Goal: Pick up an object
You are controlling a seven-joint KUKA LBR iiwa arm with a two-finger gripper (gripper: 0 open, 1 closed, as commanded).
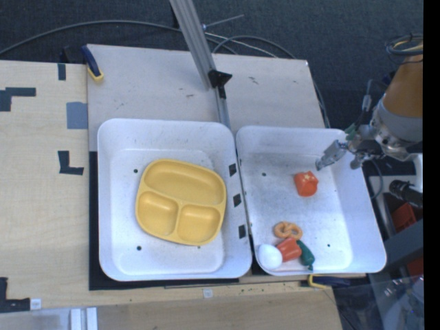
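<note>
Above the right bin's (357,205) far right rim, the gripper (340,153) hangs at the end of the grey arm, well up off the floor of the bin. One dark finger points down and left toward the middle of that bin; the other is lost against the wrist hardware, so whether the jaws stand wide or narrow cannot be told, and nothing shows between them.

Nearest to it in the right bin lies a small orange-red block (306,183), alone on bare white floor, a little toward the bin's centre from the gripper. Further toward the bin's near edge sits a cluster: a pretzel-shaped toy (287,229), then a red and green vegetable (297,251) and a white egg (269,256), the last two touching and pressed into the bin's near left corner. Beyond the right bin's left wall, the left bin (117,184) bears a yellow divided plate (181,201).

The lone block looks the safest target. The likely failures, as I judge them: a descent slightly off centre would nudge the block aside instead of straddling it; going for the corner cluster risks fingers striking the bin wall or closing on two things at once; the smooth egg could squirt free.
</note>
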